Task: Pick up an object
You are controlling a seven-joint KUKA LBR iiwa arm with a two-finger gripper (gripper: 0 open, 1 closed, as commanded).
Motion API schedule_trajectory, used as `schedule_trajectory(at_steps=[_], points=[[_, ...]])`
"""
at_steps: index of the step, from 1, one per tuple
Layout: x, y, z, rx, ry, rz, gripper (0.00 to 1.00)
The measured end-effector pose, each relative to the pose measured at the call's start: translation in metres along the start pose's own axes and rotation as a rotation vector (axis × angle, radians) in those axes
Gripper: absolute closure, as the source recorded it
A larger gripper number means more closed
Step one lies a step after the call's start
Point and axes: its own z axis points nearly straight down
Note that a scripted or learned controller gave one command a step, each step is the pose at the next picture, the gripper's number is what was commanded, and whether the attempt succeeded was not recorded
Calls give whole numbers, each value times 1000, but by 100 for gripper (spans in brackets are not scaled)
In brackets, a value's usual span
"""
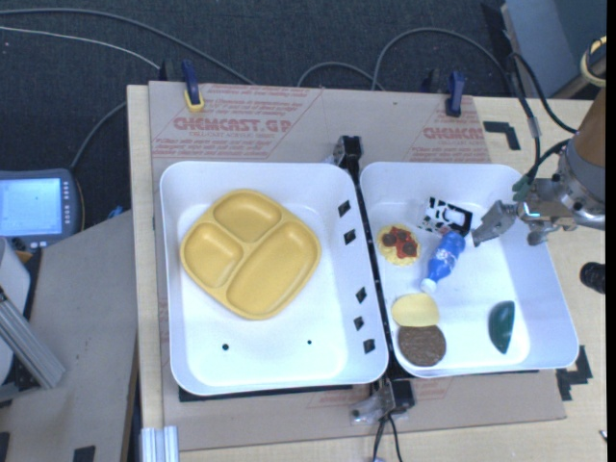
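The nearest candidate for picking is the small blue bottle (pixel 444 260), lying on its side in the right bin (pixel 539 287), its white cap pointing toward the bin's near left. Just above it lies a black-and-white patterned item (pixel 447 216), and to its left a small pizza-like toy (pixel 398 243). Nearer the front edge sit a yellow disc (pixel 415 309) touching a brown round patty (pixel 422 345), and off to the right, well apart from the rest, a dark green object (pixel 501 325).

The gripper (pixel 493 223) hangs over the upper part of the right bin, just right of the bottle and the patterned item. Its fingers seem to be apart with nothing between them, though they are small and dim here.

By my judgement the step in hand is the approach. To do it well, the fingers should straddle the bottle across its narrow width, not along its length, and come down on the body, not the cap, since a round bottle may roll away. The patterned item lies close, so the descent should keep clear of it.

The left bin (pixel 192 354) holds a yellow divided plate (pixel 251 252). Both bins rest on the table (pixel 231 114).
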Motion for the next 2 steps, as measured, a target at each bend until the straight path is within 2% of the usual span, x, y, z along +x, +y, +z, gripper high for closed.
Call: schedule_trajectory(at_steps=[1, 2], points=[[7, 0, 61, 5, 2, 0, 0], [11, -2, 104, 4, 2, 1, 0]])
